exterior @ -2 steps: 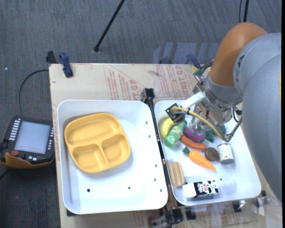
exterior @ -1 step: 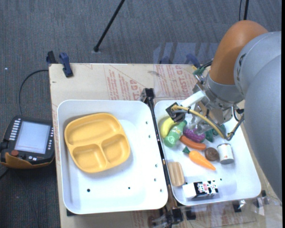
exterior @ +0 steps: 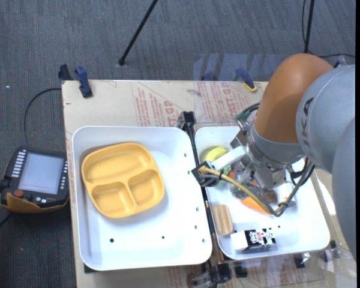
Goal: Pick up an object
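Inspecting: "Arm [exterior: 300,119] hangs low over the right bin [exterior: 321,230]. Why?"

"Candidates lie there: yellow ball [exterior: 215,155], orange piece [exterior: 255,205], tan block [exterior: 222,219], printed box [exterior: 254,239]. Left bin [exterior: 96,254] bears one tray [exterior: 122,179]."

"Gripper [exterior: 261,185]?"

"Masked by wrist and cables; open or closed, cannot tell. No hold confirmed."

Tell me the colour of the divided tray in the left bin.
Yellow-orange; the three-compartment plastic tray shows clearly in the camera view.

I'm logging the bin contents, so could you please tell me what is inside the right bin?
The right bin holds a tan block, a black-and-white box, an orange piece and a yellow-green object. The arm covers the bin's middle, so anything under it is hidden.
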